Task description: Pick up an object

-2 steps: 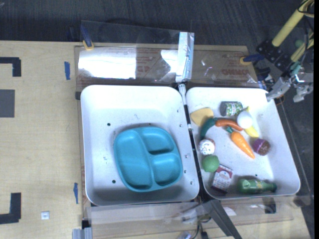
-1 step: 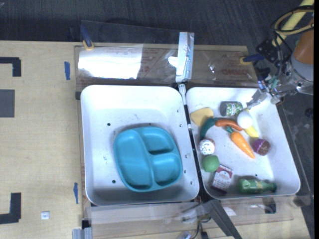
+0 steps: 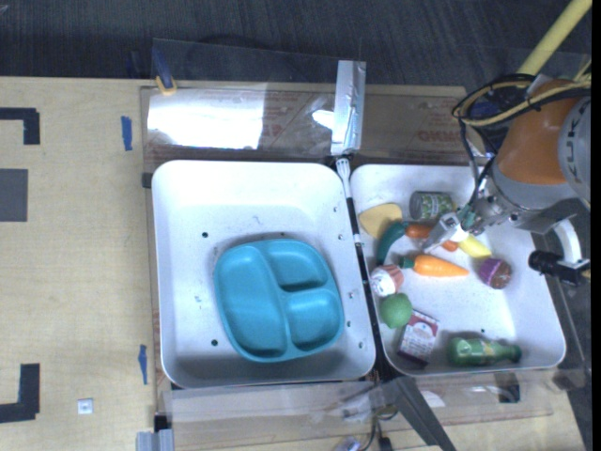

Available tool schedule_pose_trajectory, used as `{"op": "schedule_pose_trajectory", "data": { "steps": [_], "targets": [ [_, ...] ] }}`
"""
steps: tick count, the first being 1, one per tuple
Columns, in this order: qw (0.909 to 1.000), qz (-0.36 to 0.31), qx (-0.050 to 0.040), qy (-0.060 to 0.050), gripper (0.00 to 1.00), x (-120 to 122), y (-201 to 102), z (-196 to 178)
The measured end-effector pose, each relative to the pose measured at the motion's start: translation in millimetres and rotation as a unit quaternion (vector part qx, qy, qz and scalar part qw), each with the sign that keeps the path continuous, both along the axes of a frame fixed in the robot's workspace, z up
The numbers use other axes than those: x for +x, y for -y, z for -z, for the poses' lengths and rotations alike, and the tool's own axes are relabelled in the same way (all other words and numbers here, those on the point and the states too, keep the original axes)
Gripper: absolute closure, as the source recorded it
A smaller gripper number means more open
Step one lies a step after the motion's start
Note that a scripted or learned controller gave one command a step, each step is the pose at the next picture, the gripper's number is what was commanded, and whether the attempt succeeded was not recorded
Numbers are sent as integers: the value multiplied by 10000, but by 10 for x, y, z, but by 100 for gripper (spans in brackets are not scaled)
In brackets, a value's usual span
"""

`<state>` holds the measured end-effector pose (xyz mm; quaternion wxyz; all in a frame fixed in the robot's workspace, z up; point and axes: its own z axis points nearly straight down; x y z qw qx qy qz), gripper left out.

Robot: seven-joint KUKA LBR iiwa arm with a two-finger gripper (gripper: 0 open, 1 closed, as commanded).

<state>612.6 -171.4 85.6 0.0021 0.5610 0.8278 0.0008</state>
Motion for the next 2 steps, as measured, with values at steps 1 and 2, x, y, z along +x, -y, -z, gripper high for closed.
{"op": "schedule_pose_trajectory", "data": {
  "steps": [1,2],
  "targets": [
    [10000,8,2,19,100,18,1,-98],
    [9903,1372,-18,-205,100,466,-109,15]
  ]
}}
